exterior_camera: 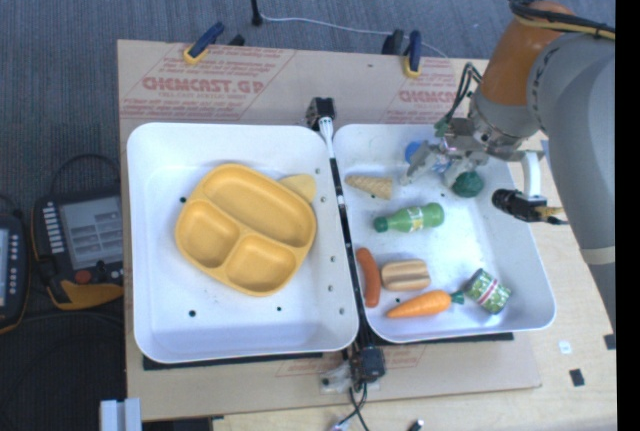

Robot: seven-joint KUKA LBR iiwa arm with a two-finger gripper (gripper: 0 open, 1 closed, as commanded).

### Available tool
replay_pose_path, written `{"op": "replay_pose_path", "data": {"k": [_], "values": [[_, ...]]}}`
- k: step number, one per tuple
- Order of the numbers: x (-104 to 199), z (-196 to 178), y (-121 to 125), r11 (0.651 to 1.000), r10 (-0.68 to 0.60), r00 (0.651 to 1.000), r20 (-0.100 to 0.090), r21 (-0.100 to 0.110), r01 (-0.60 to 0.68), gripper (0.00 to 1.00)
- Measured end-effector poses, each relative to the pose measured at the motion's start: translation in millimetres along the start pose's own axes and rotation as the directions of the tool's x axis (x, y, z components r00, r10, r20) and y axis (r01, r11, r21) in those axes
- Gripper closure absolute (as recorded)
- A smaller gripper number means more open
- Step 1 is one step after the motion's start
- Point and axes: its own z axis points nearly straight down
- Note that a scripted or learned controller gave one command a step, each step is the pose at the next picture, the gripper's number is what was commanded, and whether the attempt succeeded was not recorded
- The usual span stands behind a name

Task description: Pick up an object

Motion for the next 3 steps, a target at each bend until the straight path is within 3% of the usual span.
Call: {"op": "replay_pose_path", "data": {"k": [3], "values": [[-0.5,-0.1,-0.1,1.000,0.000,1.000,-0.001,-0.001,0.000,0.00]]}}
